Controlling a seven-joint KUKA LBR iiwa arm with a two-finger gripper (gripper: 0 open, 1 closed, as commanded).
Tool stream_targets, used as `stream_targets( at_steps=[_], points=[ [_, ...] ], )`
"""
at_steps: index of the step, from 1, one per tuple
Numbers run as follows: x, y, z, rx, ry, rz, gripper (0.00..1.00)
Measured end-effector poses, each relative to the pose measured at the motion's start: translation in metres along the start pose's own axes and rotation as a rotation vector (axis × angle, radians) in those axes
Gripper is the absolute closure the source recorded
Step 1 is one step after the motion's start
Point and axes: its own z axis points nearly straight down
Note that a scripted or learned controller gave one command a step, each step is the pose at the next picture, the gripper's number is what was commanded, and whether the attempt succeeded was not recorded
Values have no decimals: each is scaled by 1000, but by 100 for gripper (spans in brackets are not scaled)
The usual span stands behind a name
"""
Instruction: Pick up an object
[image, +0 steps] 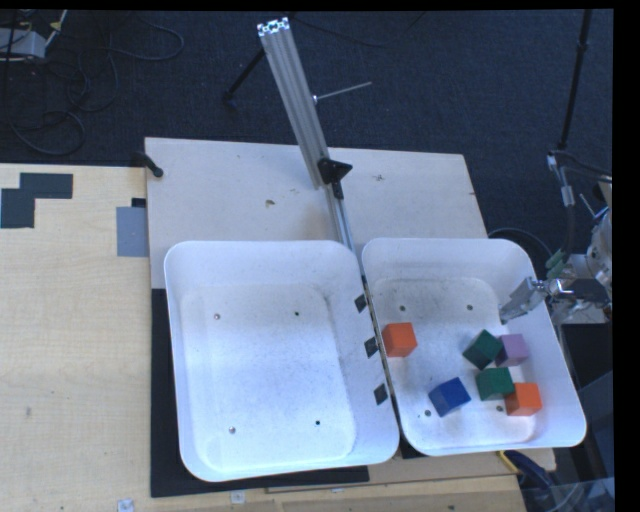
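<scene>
Where right bin (440, 255) sits, six blocks (494, 383) inside.

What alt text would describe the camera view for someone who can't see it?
Two white bins sit side by side on a bench; the right bin holds six small blocks: two orange, two green, one blue, one purple. The robot's end effector hangs at that bin's right rim, and the left bin sits beside it.

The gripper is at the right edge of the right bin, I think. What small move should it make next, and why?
Probably a short move inward and down toward the purple block. The gripper sits at the right bin's right rim, above the cluster, and holds nothing. The purple block lies nearest, just below it, touching a dark green block, so a careful approach seems wise.
</scene>
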Motion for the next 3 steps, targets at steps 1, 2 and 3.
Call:
stream_targets(
  at_steps=[1,2,3],
  points=[
    [-5,-11,113,9,3,-2,0],
    [-7,-9,99,2,1,0,100],
    [-7,-10,99,2,1,3,0]
  ],
)
